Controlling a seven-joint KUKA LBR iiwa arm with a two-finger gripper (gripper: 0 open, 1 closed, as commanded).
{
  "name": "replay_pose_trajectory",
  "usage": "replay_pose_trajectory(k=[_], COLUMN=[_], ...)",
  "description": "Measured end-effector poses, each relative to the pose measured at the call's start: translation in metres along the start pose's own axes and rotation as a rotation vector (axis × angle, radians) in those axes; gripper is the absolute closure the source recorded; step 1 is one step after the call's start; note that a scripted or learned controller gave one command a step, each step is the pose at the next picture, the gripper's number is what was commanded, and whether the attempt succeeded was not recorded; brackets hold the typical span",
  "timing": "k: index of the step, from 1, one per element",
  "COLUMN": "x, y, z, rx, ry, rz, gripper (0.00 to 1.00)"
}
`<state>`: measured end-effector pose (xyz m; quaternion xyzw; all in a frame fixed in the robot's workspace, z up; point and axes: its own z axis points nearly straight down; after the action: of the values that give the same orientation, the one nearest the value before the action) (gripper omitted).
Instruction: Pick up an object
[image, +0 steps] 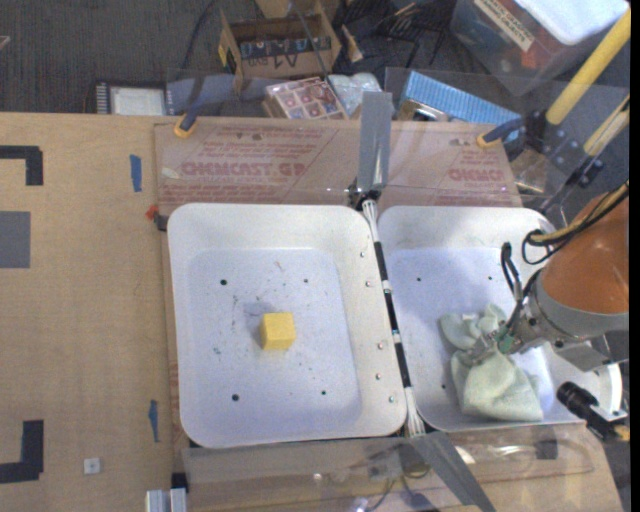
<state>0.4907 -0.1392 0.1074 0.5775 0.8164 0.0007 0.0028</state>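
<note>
A small yellow block (279, 330) lies near the middle of the left bin (200, 250). A crumpled pale green cloth (490, 378) rests in the near right part of the right bin (440, 250). My gripper (497, 343) reaches down from the right onto the upper part of the cloth, its tips touching the folds. The grey wrist and orange band (595, 275) hang over the right bin's right side and hide that edge.
A grey divider strip (388, 310) runs between the two bins. Clear plastic sheets and clamps lie behind the bins. The wooden bench (70, 300) stretches out to the left, with black tape marks. Clutter and boxes sit at the back.
</note>
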Motion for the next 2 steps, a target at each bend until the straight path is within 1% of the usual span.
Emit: replay_pose_trajectory(k=[1,2], x=[-0.027,-0.042], y=[0.013,-0.027], z=[-0.087,-0.07], rx=[0.0,0.003], ry=[0.001,0.004], rz=[-0.277,-0.206], gripper=[1.0,1.0])
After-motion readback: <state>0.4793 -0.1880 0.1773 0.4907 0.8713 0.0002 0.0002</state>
